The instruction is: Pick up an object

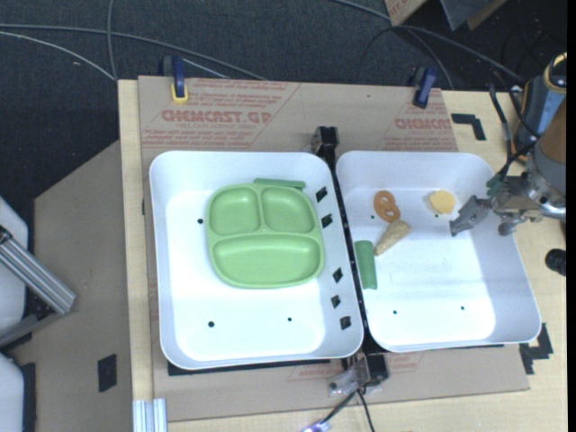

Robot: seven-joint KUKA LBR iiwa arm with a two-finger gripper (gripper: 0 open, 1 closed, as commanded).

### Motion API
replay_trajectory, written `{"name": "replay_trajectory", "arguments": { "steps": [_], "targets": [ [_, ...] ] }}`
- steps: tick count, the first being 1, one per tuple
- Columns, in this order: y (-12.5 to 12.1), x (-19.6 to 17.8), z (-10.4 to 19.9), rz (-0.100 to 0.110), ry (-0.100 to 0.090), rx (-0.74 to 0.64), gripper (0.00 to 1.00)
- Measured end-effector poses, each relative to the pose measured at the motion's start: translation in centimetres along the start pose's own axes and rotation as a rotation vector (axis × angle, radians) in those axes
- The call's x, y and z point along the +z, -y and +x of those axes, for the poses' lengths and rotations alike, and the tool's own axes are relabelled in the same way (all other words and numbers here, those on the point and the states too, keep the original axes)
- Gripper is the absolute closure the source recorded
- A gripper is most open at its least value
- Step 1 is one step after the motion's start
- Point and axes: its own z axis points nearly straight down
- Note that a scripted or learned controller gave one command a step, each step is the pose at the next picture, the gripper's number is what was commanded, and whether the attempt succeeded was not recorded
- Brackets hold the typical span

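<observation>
Nearest the camera, the desk carries two white bins. Over the right bin, the pincer hangs at the right side, fingers spread wide with nothing between them. A yellow piece lies just to its left, the closest candidate. Farther left sit a pretzel, a cone lying slantwise and a green stick along the bin's left wall. A green divided plate rests in the left bin.

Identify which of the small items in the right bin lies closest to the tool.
The pale yellow piece, near the right bin's far edge, just left of the tool. The pretzel, cone and green stick lie farther left.
</observation>
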Motion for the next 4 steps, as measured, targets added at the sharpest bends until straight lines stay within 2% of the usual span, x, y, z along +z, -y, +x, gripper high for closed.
{"name": "replay_trajectory", "arguments": {
  "steps": [1, 3, 4],
  "targets": [
    [-0.3, -0.8, 0.1, -0.015, 0.004, -0.004, 0.00],
    [-0.1, 10.6, 0.6, -0.009, 0.001, -0.004, 0.00],
    [-0.3, 9.1, 0.5, -0.016, 0.003, -0.003, 1.00]
  ]
}}
